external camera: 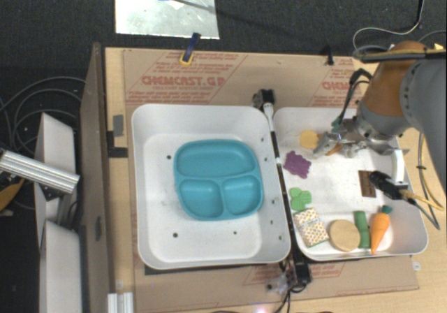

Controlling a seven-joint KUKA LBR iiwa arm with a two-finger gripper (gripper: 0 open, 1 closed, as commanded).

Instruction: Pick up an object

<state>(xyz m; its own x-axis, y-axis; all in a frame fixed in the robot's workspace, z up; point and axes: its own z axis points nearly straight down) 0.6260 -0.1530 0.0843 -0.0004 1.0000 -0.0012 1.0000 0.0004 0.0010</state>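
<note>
Right now your claw hangs low over the upper part of the right bin, just beside the yellow piece that lies near the bin's top left corner. Whether it is spread or closed I cannot tell, and nothing can be made out in its grip. The yellow piece looks like your nearest target: it lies apart from the purple grapes below it, so you have room to come down around it. Centre over it before you descend, and keep away from the bin wall on the left, which could catch one side. If you would rather go elsewhere, the green piece, the patterned cracker, the round biscuit, the green stick and the carrot crowd the lower end, several of them touching, so a clean grip there is harder. The left bin holds a blue divided plate; leave it be.
</note>
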